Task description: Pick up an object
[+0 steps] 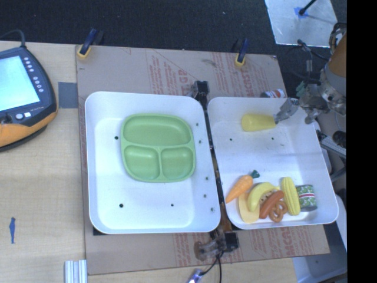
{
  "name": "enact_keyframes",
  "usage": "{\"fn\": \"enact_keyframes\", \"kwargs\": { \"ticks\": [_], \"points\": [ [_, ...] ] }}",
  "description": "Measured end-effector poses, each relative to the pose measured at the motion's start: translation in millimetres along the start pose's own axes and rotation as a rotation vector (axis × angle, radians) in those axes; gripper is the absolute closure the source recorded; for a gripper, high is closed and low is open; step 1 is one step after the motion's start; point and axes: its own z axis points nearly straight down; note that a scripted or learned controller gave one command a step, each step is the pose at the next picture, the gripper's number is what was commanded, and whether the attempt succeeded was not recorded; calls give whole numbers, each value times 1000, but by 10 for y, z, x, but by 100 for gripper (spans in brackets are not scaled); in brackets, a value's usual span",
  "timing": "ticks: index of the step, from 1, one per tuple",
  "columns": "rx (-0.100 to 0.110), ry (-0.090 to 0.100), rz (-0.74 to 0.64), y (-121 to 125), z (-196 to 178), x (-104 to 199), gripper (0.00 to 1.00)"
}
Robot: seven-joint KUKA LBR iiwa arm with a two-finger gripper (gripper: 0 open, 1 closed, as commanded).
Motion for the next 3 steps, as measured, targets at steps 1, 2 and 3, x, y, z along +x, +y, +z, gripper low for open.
{"fn": "enact_keyframes", "kwargs": {
  "ticks": [1,2,3],
  "points": [
    [3,0,0,205,468,211,0],
    [-2,-4,2,225,680,494,0],
    [3,7,-3,247,733,413,0]
  ]
}}
